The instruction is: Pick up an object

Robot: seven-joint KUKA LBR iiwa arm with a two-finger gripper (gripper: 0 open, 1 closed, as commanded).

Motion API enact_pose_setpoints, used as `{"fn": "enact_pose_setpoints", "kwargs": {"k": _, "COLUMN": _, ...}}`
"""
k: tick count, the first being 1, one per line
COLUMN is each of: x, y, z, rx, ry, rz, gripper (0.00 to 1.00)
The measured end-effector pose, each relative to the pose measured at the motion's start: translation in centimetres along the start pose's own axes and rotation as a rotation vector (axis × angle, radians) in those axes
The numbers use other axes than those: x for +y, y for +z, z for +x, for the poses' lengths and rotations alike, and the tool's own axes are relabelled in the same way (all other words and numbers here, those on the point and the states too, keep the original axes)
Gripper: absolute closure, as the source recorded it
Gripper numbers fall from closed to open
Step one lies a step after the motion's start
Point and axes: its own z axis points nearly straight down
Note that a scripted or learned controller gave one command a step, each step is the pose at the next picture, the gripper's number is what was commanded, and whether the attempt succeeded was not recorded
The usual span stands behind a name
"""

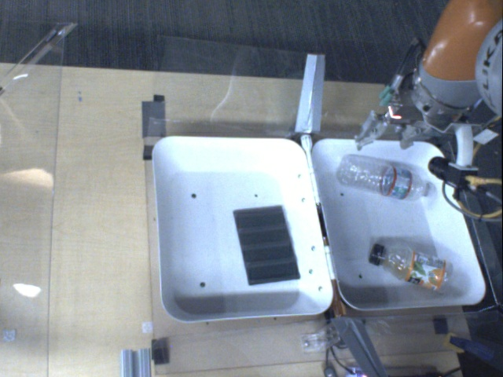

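My gripper (387, 134) hangs over the far rim of the right bin (460, 297), open, with nothing between its fingers. Just below it a clear plastic bottle (383, 176) with a red and blue label lies on its side. Nearer the front of that bin lies a small bottle (410, 264) with a black cap and amber contents, well apart from the gripper. A black ribbed rectangular pad (266, 244) lies flat in the middle of the left bin (177, 210).
A metal post (310, 93) stands behind the gap between the two bins. Black cables (464, 183) run along the right bin's right side. Light wooden bench top (78, 210) stretches out to the left.
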Motion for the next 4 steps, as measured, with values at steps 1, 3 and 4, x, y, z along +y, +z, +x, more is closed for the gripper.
{"fn": "enact_pose_setpoints", "kwargs": {"k": 1, "x": 1.0, "y": 10.3, "z": -4.6, "rx": -0.004, "ry": -0.016, "rz": -0.019, "gripper": 0.00}}
{"fn": "enact_pose_setpoints", "kwargs": {"k": 3, "x": -0.4, "y": 12.4, "z": -7.4, "rx": -0.002, "ry": -0.042, "rz": -0.013, "gripper": 1.00}}
{"fn": "enact_pose_setpoints", "kwargs": {"k": 4, "x": 0.0, "y": 6.7, "z": -10.1, "rx": -0.002, "ry": -0.010, "rz": -0.004, "gripper": 1.00}}
